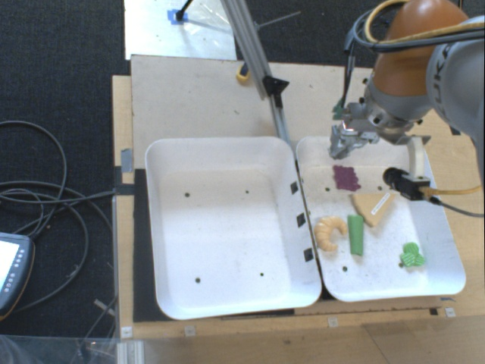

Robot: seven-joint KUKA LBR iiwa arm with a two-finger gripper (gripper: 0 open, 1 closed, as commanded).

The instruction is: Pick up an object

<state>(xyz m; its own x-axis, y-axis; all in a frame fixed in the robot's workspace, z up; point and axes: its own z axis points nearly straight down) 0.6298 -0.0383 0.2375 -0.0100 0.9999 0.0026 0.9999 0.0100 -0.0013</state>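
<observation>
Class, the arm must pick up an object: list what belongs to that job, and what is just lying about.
Job: gripper; purple piece, tan wedge, croissant, green stick, green leaf, right bin.
Lying about: left bin, cables, tablet.

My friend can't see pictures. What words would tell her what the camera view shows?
A grey and orange robot arm's hand hovers over the right bin, just above a purple piece. That bin also holds a tan wedge, croissant, green stick and green bunch.
</observation>
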